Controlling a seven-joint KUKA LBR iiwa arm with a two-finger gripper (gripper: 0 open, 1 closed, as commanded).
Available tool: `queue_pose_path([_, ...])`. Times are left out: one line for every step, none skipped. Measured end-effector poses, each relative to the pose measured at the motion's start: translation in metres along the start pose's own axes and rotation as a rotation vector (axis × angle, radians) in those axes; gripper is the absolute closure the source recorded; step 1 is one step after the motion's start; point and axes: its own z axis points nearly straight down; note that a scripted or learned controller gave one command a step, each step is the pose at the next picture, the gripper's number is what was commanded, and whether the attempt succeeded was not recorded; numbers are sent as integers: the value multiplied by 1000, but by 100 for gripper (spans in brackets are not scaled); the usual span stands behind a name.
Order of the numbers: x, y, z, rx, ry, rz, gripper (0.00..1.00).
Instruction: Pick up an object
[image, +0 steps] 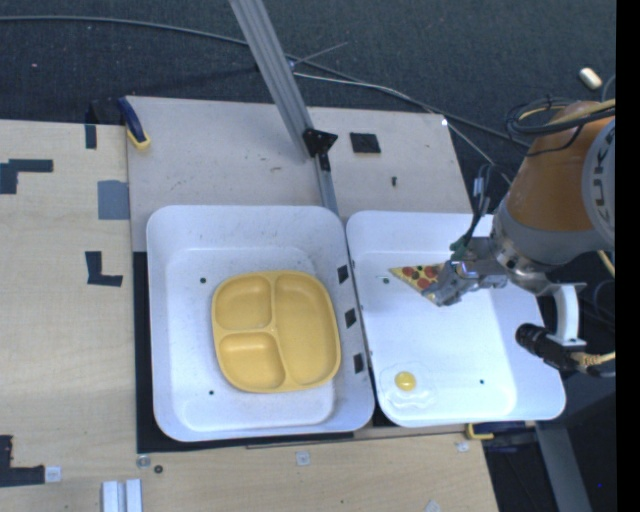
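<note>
- Hovering low over the right bin, the jaws sit at the right end of a toy pizza slice; whether they are wide, narrow or closed on it I cannot tell, because the wrist covers them from above.
- The pizza slice lies flat on the bin floor near the upper left part, with its tip pointing left toward the wall between the bins. I judge it is the target, since it is the thing nearest to the jaws.
- A toy fried egg lies in the same bin, near the front left corner, well apart from the jaws.
- The left bin holds a yellow divided plate with three compartments, lying flat about in the middle.
- The arm, grey with an orange band, reaches in from the right, which probably explains why the slice is approached from its wide end.
- Both bins stand side by side on the surface, so things stay inside their low walls.
</note>
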Motion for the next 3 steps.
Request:
queue_pose_path([43, 15, 6, 1, -1, 0, 100])
queue_pose_path([97, 39, 15, 0, -1, -1, 100])
queue_pose_path([148, 65, 3, -2, 0, -1, 100])
